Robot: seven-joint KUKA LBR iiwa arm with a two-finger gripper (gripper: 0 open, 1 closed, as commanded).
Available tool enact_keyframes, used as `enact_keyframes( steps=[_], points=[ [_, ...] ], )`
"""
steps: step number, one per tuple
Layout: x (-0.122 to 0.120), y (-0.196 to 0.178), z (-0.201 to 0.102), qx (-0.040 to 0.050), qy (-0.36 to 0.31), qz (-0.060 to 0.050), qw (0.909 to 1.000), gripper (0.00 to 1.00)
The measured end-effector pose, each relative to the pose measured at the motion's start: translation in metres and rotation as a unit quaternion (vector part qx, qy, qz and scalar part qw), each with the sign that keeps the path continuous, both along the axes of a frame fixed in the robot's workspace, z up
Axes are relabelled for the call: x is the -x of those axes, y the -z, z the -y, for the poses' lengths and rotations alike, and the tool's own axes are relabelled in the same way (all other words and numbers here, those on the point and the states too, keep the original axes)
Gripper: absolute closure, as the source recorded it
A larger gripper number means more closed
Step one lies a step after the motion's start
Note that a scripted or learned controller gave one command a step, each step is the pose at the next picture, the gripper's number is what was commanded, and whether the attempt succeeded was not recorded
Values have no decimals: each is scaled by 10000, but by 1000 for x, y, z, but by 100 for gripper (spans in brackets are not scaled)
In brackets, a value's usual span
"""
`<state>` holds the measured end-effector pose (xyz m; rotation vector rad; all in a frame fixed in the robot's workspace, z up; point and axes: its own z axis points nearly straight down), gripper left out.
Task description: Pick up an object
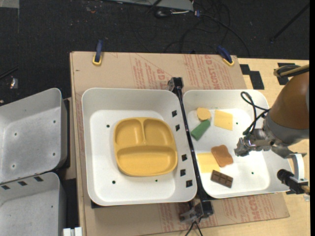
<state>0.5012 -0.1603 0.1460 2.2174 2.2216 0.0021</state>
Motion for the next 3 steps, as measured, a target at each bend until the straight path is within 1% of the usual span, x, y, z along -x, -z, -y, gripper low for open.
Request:
enact_keyframes(
  steps=[1,2,3],
  points=[
    [-6,-63,1,8,-6,19,10000,100],
    [-7,-116,2,6,-7,15,10000,100],
    [-23,-103,-49,-8,-26,-16,10000,100]
  ],
)
